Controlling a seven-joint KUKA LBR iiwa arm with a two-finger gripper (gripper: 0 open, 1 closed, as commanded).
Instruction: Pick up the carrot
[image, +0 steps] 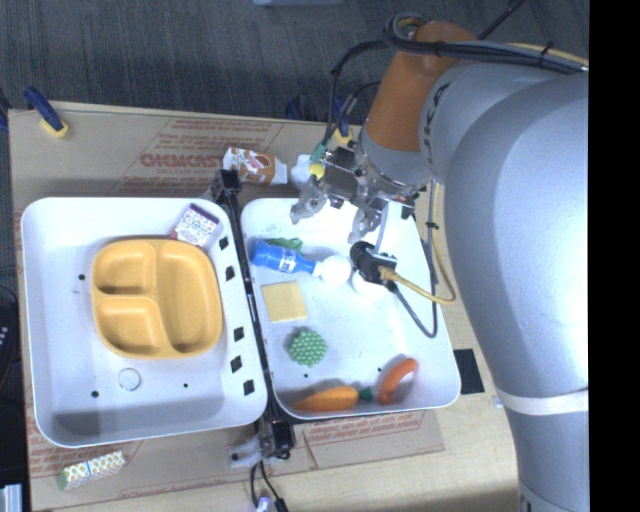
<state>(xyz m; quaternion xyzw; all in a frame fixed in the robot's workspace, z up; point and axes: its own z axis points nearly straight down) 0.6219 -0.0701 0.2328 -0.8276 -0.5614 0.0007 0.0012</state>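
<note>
Two white bins side by side on the table. Left bin (40, 300) holds a glossy yellow divided plate (157, 297) and a small printed packet (197, 225) at its upper edge. Right bin (430, 350): blue plastic bottle (283, 259) lying on its side, flat pale-yellow square (284, 301), bumpy green ball (308, 347), and the carrot (327, 400), smooth orange taper with a green stub, lying along the near wall. Just beside it, a rounded red-orange piece (398, 379). Gripper (335, 212) hovers at the far end of that bin, fingers spread, nothing between them, well apart from the carrot. Risks as I see it: carrot hugs the wall, so one finger may hit the rim or fail to get behind it; the slick tapered body could squirt out on closing; the similar-coloured red-orange neighbour could get clipped or grabbed instead.
</note>
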